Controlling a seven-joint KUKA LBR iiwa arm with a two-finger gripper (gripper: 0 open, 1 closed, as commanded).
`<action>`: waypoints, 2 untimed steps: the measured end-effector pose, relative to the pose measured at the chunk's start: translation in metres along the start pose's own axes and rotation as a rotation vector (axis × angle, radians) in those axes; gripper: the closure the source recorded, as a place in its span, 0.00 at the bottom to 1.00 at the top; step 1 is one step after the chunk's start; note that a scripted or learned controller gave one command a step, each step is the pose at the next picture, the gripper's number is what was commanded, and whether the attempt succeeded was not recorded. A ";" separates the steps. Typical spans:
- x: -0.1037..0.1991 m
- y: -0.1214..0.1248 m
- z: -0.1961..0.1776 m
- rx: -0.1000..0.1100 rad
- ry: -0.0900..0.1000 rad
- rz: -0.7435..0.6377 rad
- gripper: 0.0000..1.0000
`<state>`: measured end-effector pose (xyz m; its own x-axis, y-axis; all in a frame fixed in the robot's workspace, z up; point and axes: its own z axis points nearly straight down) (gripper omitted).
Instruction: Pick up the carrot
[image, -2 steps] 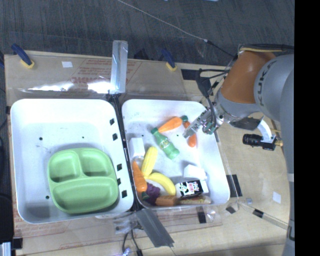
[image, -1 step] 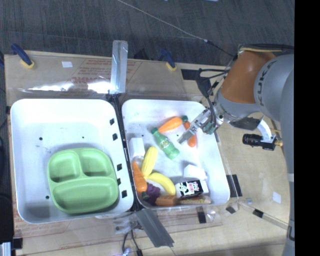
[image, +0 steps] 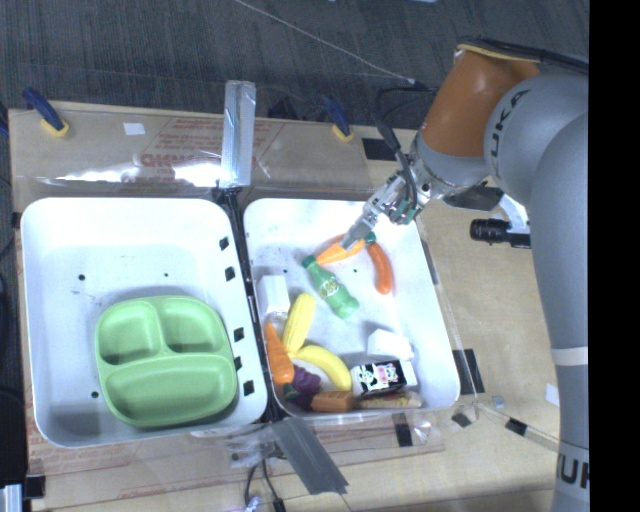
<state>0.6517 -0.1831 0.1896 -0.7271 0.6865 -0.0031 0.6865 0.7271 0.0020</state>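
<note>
1. Hand (image: 358, 236) of the grey arm (image: 545, 150) is low in the right bin (image: 425, 270), near its back wall, with its fingers closed on the carrot (image: 335, 251); the carrot lies at a slant in the back half of this bin, one end between the fingertips.
2. Just beside the carrot are a green bottle (image: 331, 286) and an orange sausage-shaped piece (image: 380, 268). The front half is crowded: a corn cob (image: 297, 320), a banana (image: 323, 364), a second orange piece (image: 277, 355) along the left wall, and a small carton (image: 379, 377) with a black and white picture.
3. Left bin (image: 60, 250) holds a green divided plate (image: 165, 360) near the front; its back half is bare white floor.
4. Desk (image: 490, 310) is light wood, with dark carpet behind it.
5. Faint red print on the plastic sheet behind the bins is too blurred to read.
</note>
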 end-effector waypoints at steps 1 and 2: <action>0.028 0.006 0.101 0.006 0.008 0.102 0.00; 0.027 0.007 0.087 0.004 0.003 0.096 1.00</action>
<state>0.6376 -0.1595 0.1023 -0.6583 0.7528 -0.0001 0.7528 0.6583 -0.0014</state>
